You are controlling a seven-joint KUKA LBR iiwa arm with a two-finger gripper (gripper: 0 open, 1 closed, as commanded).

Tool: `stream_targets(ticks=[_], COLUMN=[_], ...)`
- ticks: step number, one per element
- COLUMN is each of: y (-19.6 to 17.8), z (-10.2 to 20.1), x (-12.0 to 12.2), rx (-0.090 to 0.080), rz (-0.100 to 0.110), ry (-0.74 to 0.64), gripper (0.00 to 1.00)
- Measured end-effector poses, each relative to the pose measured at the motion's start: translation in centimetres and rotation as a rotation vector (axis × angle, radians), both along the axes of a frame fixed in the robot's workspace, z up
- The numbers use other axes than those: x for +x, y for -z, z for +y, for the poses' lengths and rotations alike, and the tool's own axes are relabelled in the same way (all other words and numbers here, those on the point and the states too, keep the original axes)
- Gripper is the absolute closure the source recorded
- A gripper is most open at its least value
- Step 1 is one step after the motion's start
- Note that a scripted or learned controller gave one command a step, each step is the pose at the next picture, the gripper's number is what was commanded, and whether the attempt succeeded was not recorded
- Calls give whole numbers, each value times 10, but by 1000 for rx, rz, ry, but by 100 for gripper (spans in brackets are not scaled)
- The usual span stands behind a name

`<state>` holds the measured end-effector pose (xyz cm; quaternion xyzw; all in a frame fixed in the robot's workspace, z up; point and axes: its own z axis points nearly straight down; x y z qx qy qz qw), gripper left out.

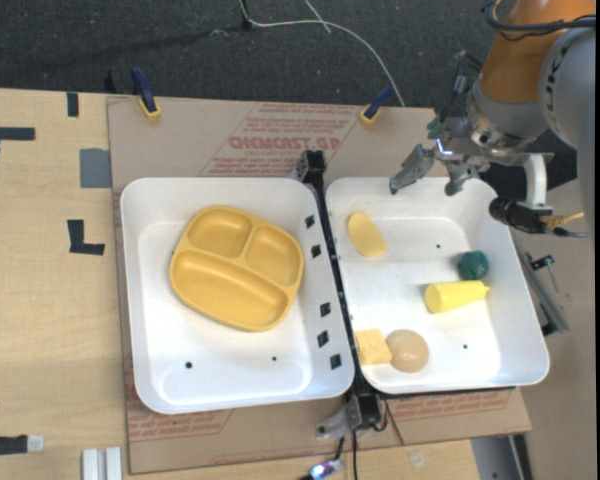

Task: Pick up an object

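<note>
Dark carpet (100, 18), wooden bench (30, 268), cardboard sheet (270, 138)

Red printed lettering is borne by the brown cardboard sheet (280, 143) laid under the two white bins. On the strip exposed beyond the far edge of the bins, a large line is read as "CHEMCAST GP"; its last letters are partly covered by a black clamp and cannot be confirmed. Smaller red lines above and below it are too small to be read. Further red print is seen on the near strip of the sheet, likewise illegible. No other text, number or sign is legible.
</note>
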<state>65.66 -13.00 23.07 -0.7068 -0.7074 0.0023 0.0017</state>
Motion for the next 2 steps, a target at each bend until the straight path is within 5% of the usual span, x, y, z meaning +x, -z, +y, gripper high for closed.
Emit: stream_targets(ticks=[2], y=[120], z=[-7], x=[-16], rx=[1], rz=[3], ry=[0], gripper=[0])
